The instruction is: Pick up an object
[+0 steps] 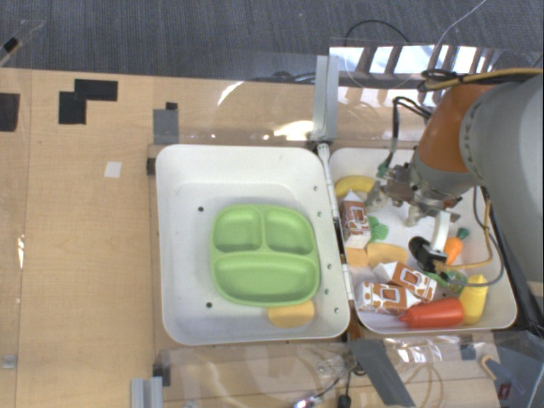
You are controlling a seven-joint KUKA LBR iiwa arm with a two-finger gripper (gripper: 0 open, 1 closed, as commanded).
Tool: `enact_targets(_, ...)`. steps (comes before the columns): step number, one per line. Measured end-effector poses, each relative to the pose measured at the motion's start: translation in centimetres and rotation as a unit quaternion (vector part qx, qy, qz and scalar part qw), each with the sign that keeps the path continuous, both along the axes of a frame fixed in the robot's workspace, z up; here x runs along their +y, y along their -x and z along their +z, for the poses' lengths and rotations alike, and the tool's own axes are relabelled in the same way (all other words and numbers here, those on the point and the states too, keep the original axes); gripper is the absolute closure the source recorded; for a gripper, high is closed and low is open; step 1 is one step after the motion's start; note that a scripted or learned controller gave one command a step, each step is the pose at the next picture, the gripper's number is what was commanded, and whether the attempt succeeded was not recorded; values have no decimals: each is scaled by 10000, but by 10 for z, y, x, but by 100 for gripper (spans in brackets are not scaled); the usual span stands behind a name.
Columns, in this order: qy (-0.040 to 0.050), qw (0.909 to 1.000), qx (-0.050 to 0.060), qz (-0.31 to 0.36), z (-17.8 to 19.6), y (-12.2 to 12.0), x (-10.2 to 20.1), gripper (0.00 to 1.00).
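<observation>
A red toy vegetable (433, 314) lies nearest, along the near wall of the right bin (507, 311), its long axis running left to right. A yellow bottle (474, 298) stands just beside its right end, and two brown-and-white cartons (395, 292) touch its left end. In the left bin (183, 228), a green divided plate (263, 256) sits mid-floor with a yellow-orange lump (291, 314) at its near edge.

The tool (398, 198) hangs over the far half of the right bin, under the grey wrist that reaches in from the right. I cannot tell whether it is spread or pressed together, and nothing can be seen pinched in it.

No object is up yet, so the pick looks still to be made. The closest candidates lie left of the tool, toward the wall between the bins. These are a banana (355, 184), lying crosswise just beside it, and a small carton (357, 220), nearer the camera with its long axis running near to far. A yellow wedge (384, 253) lies nearer still. All are crowded, so a clean grip on one alone seems doubtful.
</observation>
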State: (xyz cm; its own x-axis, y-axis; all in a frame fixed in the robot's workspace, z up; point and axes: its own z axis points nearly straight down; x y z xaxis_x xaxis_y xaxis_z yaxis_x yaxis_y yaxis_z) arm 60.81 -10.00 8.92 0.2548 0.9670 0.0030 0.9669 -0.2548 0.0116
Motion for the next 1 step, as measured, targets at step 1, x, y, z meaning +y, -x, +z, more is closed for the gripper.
enact_targets(1,26,9984,-22,564,2,62,3,0)
